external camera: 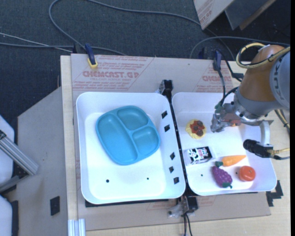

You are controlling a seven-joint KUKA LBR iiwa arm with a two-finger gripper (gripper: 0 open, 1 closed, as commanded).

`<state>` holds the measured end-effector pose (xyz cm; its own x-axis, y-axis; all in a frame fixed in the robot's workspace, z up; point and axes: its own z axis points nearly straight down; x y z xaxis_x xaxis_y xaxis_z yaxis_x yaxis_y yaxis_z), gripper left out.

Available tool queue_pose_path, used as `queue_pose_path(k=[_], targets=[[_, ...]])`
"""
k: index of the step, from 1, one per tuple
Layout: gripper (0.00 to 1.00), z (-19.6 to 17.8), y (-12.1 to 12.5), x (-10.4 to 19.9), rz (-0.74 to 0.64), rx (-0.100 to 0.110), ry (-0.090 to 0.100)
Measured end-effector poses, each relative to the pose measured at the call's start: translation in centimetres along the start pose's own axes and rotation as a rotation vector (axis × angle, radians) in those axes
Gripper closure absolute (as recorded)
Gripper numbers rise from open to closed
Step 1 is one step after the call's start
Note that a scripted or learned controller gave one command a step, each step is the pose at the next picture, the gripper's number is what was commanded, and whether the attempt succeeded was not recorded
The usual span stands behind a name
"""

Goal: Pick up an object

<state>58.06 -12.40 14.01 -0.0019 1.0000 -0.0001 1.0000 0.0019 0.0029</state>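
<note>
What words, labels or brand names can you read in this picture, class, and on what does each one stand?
"CHEMCAST GP": red print on the brown board behind the left bin, repeated on its right part.
Smaller red lines under it: too small to read.
Black-and-white carton in the right bin: markings too blurred to read.
Cardboard box at the top edge: print too blurred to read.

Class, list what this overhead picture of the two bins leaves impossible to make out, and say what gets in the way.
- Gripper, camera view: seen from above and too small to judge its opening.
- Bin floor beneath the arm: hidden by the arm's body.
- Black-and-white carton: print too small to read.
- Yellow toy food: toppings too blurred to name.
- Arm's base: cut off by the right edge.
</note>
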Motion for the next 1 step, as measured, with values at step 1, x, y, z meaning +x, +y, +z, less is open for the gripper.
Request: queue_pose_path(k=[1], targets=[[1.00,-4.21,0.05,-0.02,0.000,0.000,0.000]])
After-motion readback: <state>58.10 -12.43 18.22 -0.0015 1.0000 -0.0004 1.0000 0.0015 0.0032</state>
